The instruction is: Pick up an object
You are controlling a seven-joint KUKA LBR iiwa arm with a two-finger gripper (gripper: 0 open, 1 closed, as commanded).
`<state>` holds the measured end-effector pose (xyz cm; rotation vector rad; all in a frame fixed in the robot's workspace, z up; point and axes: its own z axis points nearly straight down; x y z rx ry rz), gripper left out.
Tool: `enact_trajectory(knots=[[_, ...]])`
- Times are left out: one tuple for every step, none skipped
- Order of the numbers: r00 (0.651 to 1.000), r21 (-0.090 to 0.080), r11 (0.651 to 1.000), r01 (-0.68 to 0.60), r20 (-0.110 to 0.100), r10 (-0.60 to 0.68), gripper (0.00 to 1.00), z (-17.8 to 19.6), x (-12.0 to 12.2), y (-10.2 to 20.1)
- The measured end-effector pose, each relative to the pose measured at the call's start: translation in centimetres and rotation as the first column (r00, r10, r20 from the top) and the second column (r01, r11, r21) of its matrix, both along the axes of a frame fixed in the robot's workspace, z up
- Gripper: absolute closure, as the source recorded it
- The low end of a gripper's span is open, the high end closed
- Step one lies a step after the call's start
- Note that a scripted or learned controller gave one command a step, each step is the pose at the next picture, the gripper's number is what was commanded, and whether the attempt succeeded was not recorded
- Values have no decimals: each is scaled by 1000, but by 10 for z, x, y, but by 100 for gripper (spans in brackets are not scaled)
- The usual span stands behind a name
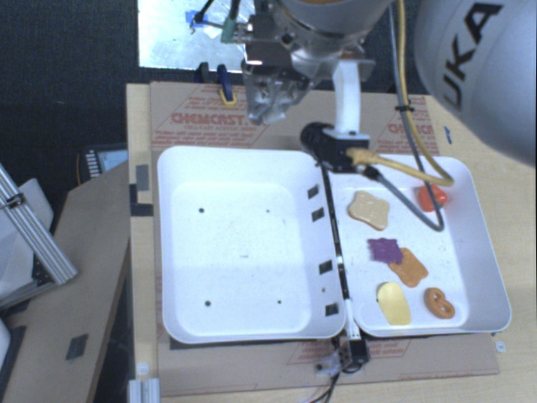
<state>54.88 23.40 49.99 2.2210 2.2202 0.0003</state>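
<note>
The gripper (267, 103) hangs above the bench at twelve o'clock, grip state impossible to tell; best dropping squarely over the beige slice (369, 210) at four o'clock.

Overall light: bright, cool, even; from overhead, judging by short shadows.
Left bin (180, 183): near blown-out white across floor, faint grey shading along upper and right walls.
Right bin (482, 250): slightly dimmer, soft shadow in upper part under arm (470, 49).
Glare: washed-out pale rectangle (176, 19) at upper left of frame, detail lost.
Dark zones: upper left corner and far left nearly black, grainy.
Focus: arm at top right large and soft, lettering blurred; gripper (268, 103) smeared, edges indistinct.
Small items: pretzel (439, 302) and yellow piece (393, 302) at lower right reasonably sharp, tiny shadows beneath.
Colour: mild bluish cast on whites.
Distortion: bench edges (138, 225) slightly skewed by slanted view.
</note>
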Motion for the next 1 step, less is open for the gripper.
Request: enact_trajectory(knots=[[1000,3,1000,-4,4,4,100,37,6,0]])
